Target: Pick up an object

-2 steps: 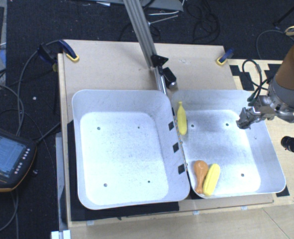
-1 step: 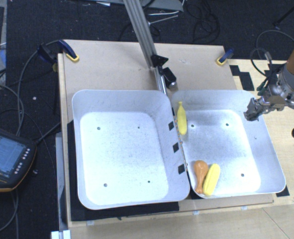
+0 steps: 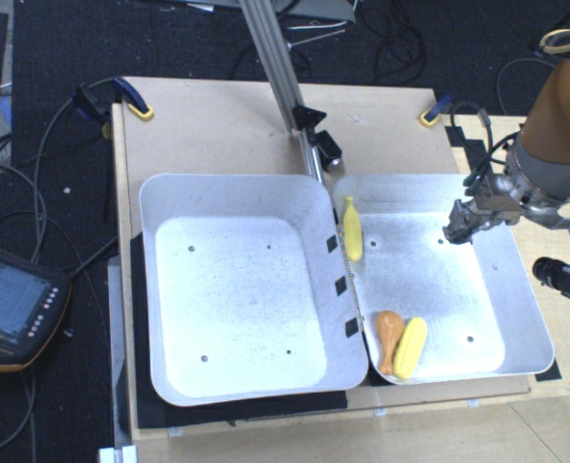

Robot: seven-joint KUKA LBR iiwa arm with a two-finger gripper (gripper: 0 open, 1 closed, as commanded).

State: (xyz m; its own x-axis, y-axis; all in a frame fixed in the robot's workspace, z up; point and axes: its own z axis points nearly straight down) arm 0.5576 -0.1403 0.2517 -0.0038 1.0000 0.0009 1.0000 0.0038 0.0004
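Note:
The right bin [image 3: 477,278] holds three things. A slim yellow banana-shaped object [image 3: 352,231] lies along its left wall. At the near left corner a yellow oblong object [image 3: 410,346] rests against an orange drumstick-shaped object [image 3: 389,337]. My gripper [image 3: 458,230] hangs over the bin's far right part, well apart from all three. Its dark fingers point down and left, with nothing visible between them.
The left bin [image 3: 236,287] sits beside the right one, their rims meeting at a ridge with black clips [image 3: 340,285]. A slanted metal pole [image 3: 280,66] rises behind the bins. Yellow clamps [image 3: 135,107] hold the board's far corners.

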